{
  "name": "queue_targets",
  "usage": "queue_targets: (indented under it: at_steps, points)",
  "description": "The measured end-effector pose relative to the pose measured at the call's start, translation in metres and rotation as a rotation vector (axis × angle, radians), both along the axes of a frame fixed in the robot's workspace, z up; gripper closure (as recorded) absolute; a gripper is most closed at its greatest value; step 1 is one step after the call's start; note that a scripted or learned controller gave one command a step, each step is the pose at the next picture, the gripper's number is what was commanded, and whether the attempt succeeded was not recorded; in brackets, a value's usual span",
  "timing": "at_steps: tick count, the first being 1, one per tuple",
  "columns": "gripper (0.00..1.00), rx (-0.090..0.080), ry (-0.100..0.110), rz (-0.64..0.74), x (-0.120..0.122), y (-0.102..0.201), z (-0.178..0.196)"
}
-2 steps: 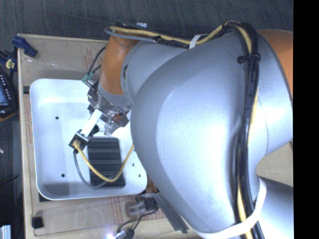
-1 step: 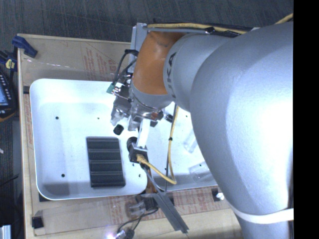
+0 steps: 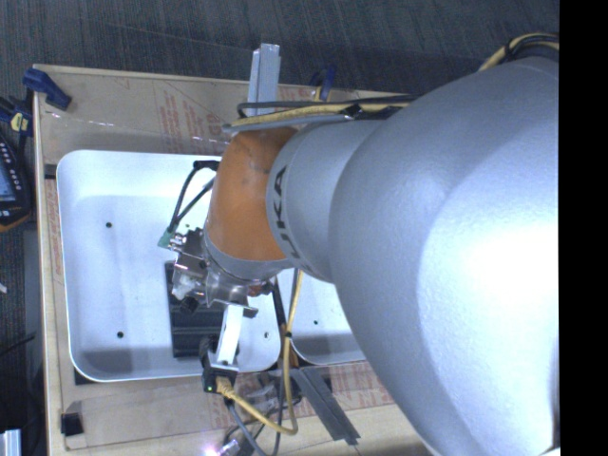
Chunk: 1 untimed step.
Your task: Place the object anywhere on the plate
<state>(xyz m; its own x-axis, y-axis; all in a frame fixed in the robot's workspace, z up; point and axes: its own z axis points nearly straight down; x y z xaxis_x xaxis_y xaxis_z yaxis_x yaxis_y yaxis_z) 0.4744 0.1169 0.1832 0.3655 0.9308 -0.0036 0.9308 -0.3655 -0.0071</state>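
My gripper (image 3: 195, 335) hangs low over the right half of the left white bin (image 3: 104, 255), near that bin's front wall. From above it appears as a dark block under the wrist and the orange band (image 3: 242, 207). The arm's big grey body hides whatever lies straight below the gripper and most of the right bin (image 3: 323, 345).
The bench's wooden border (image 3: 142, 103) runs around both bins. Loose yellow and black cables (image 3: 252, 407) hang from the wrist over the front border. A blue clamp (image 3: 46, 85) sits at the back left corner. Bare white floor shows in the left bin's left half.
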Motion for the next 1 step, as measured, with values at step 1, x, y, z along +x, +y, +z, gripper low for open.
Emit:
queue_targets:
  at_steps: [1]
  points:
    - [1.00, -0.002, -0.001, -0.074, 0.0313, 0.0505, -0.0908]
